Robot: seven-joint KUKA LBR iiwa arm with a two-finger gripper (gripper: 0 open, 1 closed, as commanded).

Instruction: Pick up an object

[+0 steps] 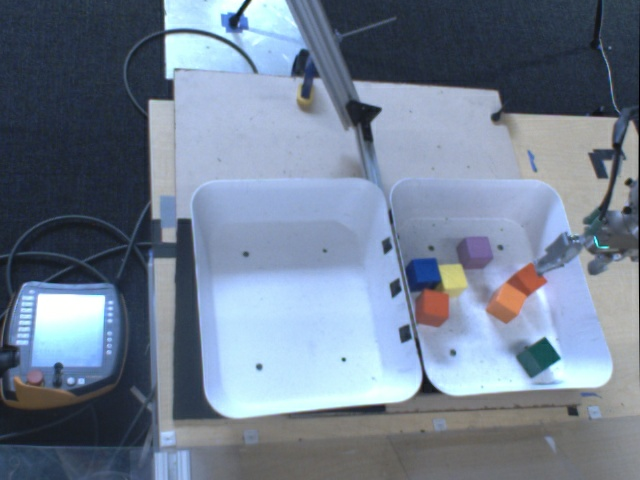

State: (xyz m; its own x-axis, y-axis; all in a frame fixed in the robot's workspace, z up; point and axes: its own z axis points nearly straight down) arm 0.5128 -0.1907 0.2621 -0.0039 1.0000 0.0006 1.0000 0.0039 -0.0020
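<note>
The right bin [570, 218] holds several small cubes. A blue cube [423, 273], a yellow cube [453, 279] and a red-orange cube [432, 307] sit clustered near its left wall. Behind them lies a purple cube [474, 251]. An orange cube [506, 302] and a red cube [527, 279] touch each other right of centre, and a green cube [539, 356] rests near the front right corner. My gripper [553, 257] reaches in over the bin's right wall, its tip just above and right of the red cube. Nothing is seen held in it.
The left bin [215, 268] stands beside the right one, sharing a middle wall. A slanted metal pole [325, 48] crosses the board behind the bins. A teach pendant [62, 343] lies on the floor at the far left.
</note>
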